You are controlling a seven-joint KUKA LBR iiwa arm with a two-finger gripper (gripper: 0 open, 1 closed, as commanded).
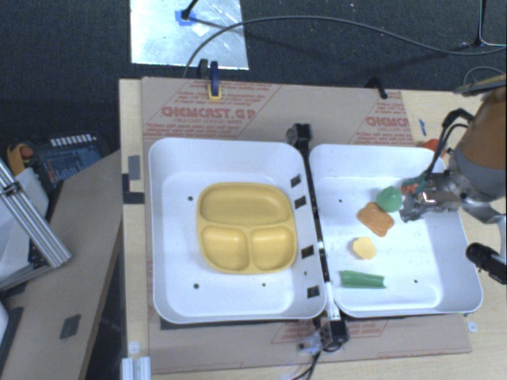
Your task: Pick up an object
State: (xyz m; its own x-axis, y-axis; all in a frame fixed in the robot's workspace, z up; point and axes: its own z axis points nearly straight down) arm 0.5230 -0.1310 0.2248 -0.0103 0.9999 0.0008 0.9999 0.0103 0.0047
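Where bins meet, hand (pixel 412 202) beside green ball (pixel 388 199)

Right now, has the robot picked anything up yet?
Not yet. Nothing looks lifted: the green round piece, orange piece, yellow piece and green stick all lie in the right bin. The gripper is low in that bin, right beside the green round piece. Grabbing and lifting are left. The yellow tray sits in the left bin.
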